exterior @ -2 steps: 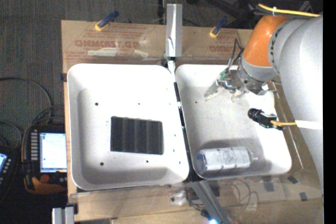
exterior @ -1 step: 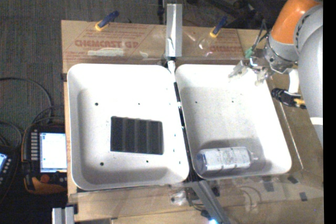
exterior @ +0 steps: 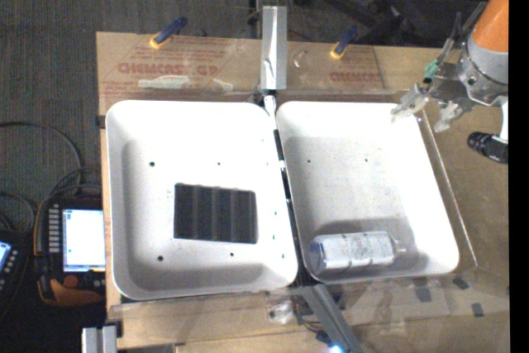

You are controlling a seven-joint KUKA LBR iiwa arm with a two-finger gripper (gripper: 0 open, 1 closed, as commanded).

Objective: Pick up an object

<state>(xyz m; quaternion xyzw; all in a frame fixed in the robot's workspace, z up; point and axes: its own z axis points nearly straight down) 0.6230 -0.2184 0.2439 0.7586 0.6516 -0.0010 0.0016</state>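
A flat black ribbed block (exterior: 215, 213) lies in the left bin (exterior: 132, 178), near its middle. On its side in the right bin (exterior: 364, 169), close to the front wall, lies a clear plastic bottle with a pale label (exterior: 354, 250). My gripper (exterior: 426, 112) hangs over the far right corner of the right bin, well away from both objects. Its fingers (exterior: 406, 107) are spread open with nothing between them. The orange band of the arm (exterior: 498, 16) shows above it at the right edge.
A metal post (exterior: 273, 58) stands behind the seam between the bins. Two blue-and-yellow clamps (exterior: 168, 32) (exterior: 344, 41) hold the wooden board at the back. A teach pendant (exterior: 70, 240) lies on the floor to the left.
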